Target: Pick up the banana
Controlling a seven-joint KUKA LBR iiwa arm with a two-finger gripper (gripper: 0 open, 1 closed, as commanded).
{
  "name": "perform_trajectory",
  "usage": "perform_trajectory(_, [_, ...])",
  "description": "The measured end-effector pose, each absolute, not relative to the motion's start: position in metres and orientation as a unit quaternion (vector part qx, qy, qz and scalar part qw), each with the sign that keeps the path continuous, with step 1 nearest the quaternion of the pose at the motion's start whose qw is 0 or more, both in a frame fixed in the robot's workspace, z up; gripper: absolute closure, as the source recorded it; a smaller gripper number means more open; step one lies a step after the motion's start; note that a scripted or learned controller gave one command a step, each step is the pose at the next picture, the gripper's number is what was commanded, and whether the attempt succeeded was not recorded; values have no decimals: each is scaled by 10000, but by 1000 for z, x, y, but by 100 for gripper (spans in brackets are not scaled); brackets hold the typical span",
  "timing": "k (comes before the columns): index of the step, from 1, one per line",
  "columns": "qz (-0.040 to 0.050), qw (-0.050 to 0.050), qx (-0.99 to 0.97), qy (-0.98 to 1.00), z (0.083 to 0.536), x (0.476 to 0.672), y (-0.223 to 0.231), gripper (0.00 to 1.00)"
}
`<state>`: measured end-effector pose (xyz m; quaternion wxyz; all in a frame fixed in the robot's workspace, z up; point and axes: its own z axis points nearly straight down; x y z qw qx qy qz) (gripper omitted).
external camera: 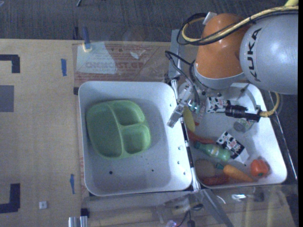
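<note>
Wooden bench [38, 141], dark carpet [142, 13] behind, 2 white bins [90, 91], fingers [175, 116] spread apart over banana [189, 120]

One brand name reads clearly: KUKA, on the arm.
The black capitals "KUKA" [254, 55] run sideways up the grey housing of the arm [279, 46], just beside its orange band [220, 41]. Pale printed lettering on the brown sheet [118, 60] behind the left bin [156, 167] is too faint to read. Black-and-white patterned cards [231, 144] in the right bin [266, 132] bear marks too small to make out.
</note>
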<state>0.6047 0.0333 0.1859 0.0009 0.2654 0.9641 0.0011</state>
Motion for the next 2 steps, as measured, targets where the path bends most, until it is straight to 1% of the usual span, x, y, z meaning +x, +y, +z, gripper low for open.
perform_trajectory(1, [11,17,-999,9950,186,562,17,0])
perform_trajectory(2, [2,49,-1051,9945,139,588,-36,0])
